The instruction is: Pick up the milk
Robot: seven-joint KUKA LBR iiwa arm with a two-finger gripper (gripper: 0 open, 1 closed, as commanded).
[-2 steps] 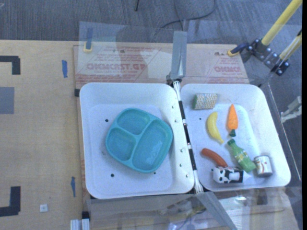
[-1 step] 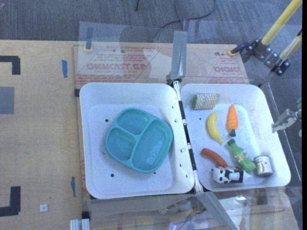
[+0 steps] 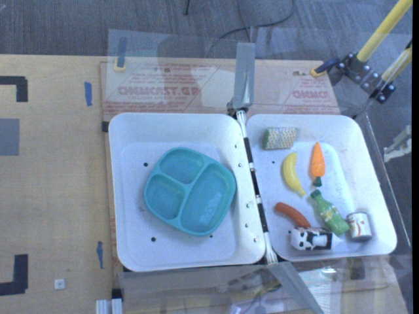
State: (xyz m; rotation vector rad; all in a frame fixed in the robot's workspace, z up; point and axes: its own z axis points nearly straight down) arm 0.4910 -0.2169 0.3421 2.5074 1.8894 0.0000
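Milk (image 3: 310, 239) lying on side at near edge of right bin (image 3: 373, 142), long axis running left-right, sausage (image 3: 291, 213) just behind, green bottle (image 3: 329, 214) and can (image 3: 359, 226) crowding right end. Arm's hand: cannot tell state. Reach presumably coming from right, over can.

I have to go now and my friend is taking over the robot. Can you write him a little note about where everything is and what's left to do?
Gripper: not in the camera view right now, so nothing is held.
Milk: the black-and-white cow-print carton lies on its side at the near edge of the right bin, beside the green bottle, with the red sausage just behind it.
Nearby: small can, banana, carrot.
Left bin: teal divided plate.
Done: nothing yet, the milk is untouched.
Left: reach in, grasp the milk, lift it.
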